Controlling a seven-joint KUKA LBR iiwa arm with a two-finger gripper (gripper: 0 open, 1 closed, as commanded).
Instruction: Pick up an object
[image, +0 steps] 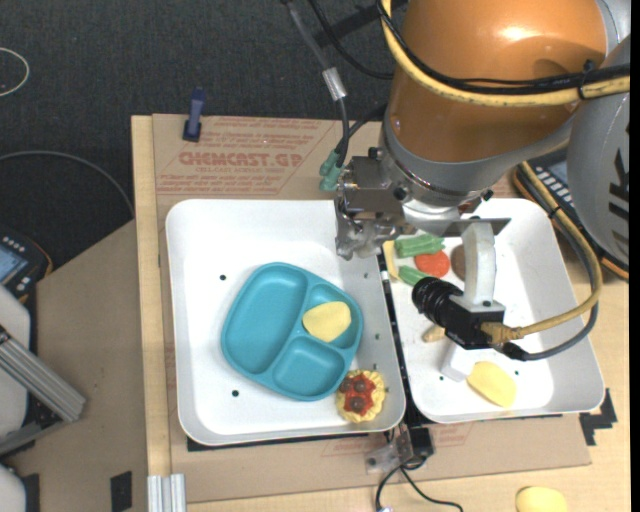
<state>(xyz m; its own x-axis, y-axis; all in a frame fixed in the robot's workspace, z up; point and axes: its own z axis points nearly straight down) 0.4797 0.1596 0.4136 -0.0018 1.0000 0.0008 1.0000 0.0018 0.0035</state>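
Gripper (357, 235): at the far-left edge of the right bin (560, 375); open or holding, you cannot tell. Nearest picks: green piece (417, 244), orange piece (432, 264). Centre over one before descending.

Yellow piece (327, 320) on blue plate (258, 325)

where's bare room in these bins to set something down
Free: the left bin above and left of the blue divided plate; the right bin along its far right side. Crowded: by the gripper, around the green toy and orange toy.
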